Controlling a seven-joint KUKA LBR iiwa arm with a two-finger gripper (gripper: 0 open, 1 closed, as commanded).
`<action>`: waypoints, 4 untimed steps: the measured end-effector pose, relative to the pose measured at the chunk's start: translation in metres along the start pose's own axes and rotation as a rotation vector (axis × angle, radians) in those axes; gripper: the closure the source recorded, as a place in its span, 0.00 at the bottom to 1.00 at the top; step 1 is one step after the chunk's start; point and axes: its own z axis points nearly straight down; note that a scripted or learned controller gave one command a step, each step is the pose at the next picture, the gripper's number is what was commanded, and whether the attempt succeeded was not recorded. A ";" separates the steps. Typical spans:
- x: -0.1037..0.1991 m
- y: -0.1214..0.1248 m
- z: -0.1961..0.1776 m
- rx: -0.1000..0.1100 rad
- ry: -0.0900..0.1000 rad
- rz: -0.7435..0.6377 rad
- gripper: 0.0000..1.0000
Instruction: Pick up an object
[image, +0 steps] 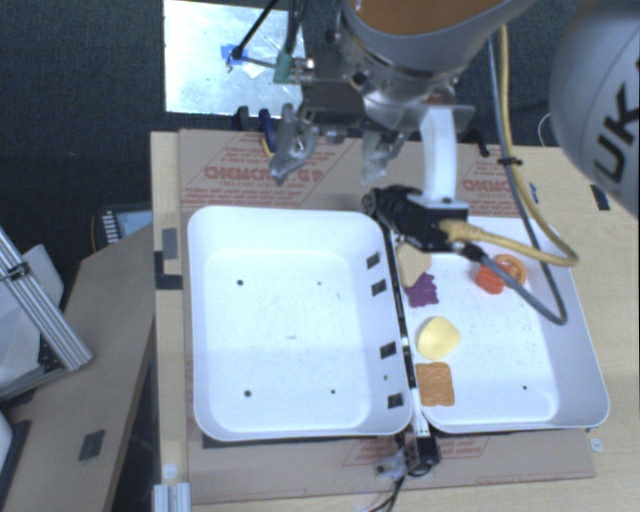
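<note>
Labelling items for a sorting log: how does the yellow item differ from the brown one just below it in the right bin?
The yellow item is rounded and lumpy; the brown item is flat and squarish. The yellow one is pale and smooth-looking, while the brown one is orange-tan with a speckled surface. The yellow one lies farther from the bin's near rim than the brown one. Both lie in the right bin, close to the divider.

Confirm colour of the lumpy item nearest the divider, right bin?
Purple, clearest in the camera view, above the yellow piece.

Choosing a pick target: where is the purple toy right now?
The small purple toy lies in the right white bin, near the divider, just above the pale yellow rounded piece.
</note>
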 end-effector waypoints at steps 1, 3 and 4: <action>0.000 0.000 0.000 0.000 0.000 0.000 0.00; 0.000 0.000 0.000 0.000 0.000 0.000 0.00; 0.000 0.000 0.000 0.000 0.000 0.000 0.00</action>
